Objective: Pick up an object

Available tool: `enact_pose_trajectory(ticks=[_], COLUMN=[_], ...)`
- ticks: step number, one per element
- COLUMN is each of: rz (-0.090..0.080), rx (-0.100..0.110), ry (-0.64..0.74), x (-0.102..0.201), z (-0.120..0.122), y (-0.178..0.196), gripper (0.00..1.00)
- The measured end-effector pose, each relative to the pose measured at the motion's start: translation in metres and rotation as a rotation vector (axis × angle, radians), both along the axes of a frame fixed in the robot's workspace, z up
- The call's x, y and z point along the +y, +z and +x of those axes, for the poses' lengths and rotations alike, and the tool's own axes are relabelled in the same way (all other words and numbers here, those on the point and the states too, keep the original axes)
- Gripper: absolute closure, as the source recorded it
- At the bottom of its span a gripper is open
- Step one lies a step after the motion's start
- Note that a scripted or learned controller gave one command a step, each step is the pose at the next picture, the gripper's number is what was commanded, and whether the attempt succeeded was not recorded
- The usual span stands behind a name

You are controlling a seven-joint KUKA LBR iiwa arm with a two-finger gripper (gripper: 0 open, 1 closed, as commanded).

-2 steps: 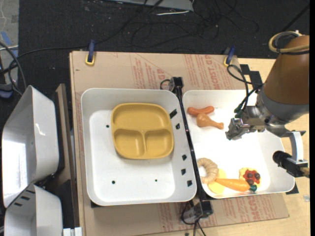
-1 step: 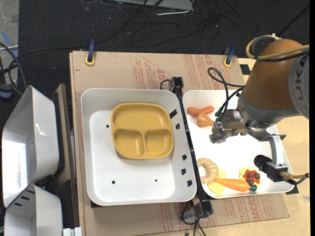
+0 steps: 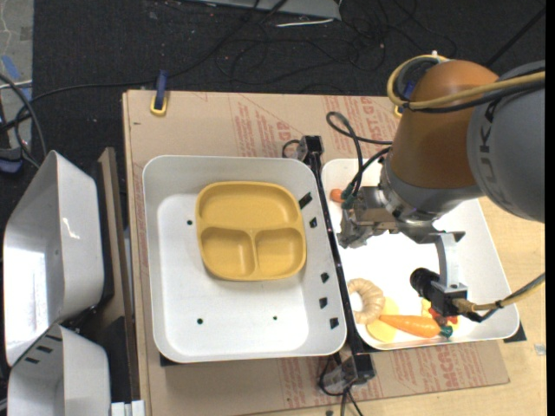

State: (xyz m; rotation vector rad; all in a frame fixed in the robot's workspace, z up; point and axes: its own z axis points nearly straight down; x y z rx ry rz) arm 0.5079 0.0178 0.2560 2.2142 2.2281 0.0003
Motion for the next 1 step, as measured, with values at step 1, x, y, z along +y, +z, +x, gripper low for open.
enact_pose_trajectory(ticks=[1], rz=[0.001], rx=[0.0], ry=[0.002], x=[0.0509], z=[0.0016], y=[0.0006], gripper=[1.0])
